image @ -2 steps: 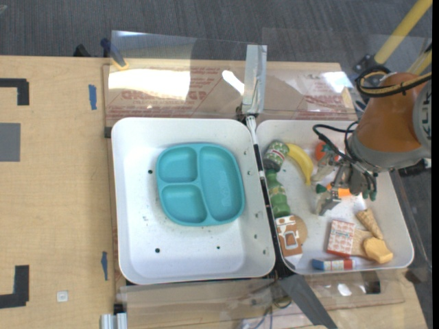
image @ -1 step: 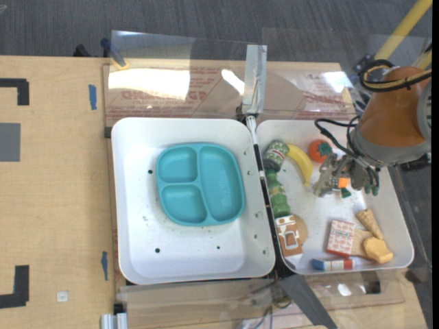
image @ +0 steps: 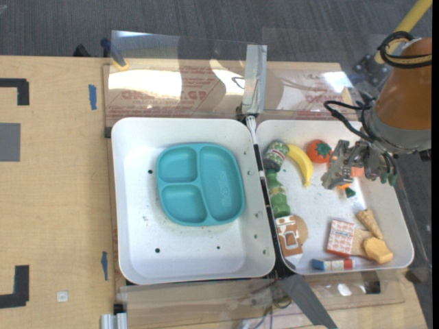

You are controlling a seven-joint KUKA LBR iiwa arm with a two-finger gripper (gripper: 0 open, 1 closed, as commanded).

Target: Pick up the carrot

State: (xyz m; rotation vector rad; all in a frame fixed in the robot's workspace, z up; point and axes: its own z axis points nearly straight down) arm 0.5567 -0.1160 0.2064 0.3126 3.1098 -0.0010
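The carrot (image: 355,173) lies in the right bin (image: 401,214), near its upper right. Just a small orange piece of it shows, with a green tip (image: 350,192) below; the rest is hidden. My gripper (image: 341,176) hangs directly over the carrot, low in the bin, with the grey arm and its orange band (image: 406,101) above it to the right. The dark gripper body covers the spot where it meets the carrot, so I cannot tell whether it has hold of the carrot.
Left of the gripper sit a tomato (image: 318,150), a banana (image: 300,162) and a green can (image: 277,153). A pink box (image: 341,237), a cone (image: 368,219) and a yellow bread piece (image: 378,250) lie lower right. The left bin (image: 130,204) holds a teal divided plate (image: 201,184).
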